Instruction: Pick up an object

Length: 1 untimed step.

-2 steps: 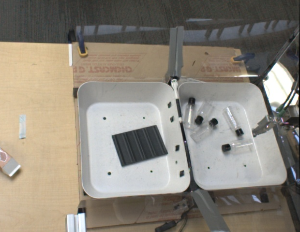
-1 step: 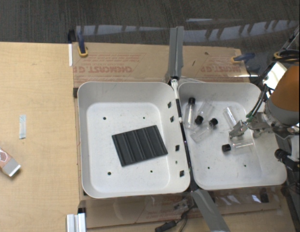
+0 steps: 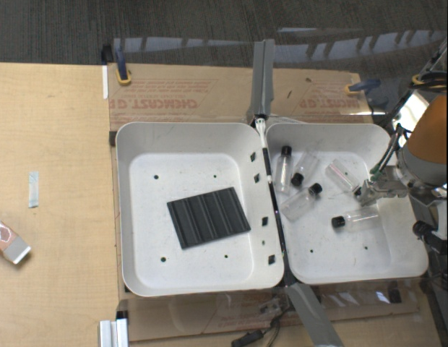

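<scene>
Reaching: arm low over the right bin [image 3: 354, 275], approach step in hand, nothing lifted yet.
Near, vial: clear vial with black cap [image 3: 352, 220] lies flat on the bin floor, the likeliest target.
Gripper: gripper [image 3: 368, 192] sits just above that vial; grip state cannot be told from this angle.
Next move (judgement): descend and centre over the vial body, not the cap.
Mid: other capped vials [image 3: 299, 179] scattered near the left wall.
Far left: ribbed black mat [image 3: 208, 217] in the left bin [image 3: 137, 266].
</scene>
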Tool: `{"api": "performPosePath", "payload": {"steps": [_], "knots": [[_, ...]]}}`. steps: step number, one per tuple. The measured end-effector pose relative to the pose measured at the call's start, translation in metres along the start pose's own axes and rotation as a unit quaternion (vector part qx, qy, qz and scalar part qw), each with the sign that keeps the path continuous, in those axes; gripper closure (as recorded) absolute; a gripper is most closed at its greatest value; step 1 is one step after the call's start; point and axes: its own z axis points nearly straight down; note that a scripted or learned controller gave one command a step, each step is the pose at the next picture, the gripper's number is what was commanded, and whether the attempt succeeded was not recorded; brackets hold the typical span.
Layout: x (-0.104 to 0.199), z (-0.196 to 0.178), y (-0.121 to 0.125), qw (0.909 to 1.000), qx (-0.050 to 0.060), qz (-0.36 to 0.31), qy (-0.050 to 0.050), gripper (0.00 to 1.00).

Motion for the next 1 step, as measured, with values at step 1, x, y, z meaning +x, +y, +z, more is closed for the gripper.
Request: {"api": "performPosePath", "payload": {"steps": [1], "knots": [[0.0,0.0,0.0,1.0,0.0,0.0,0.0,0.0]]}}
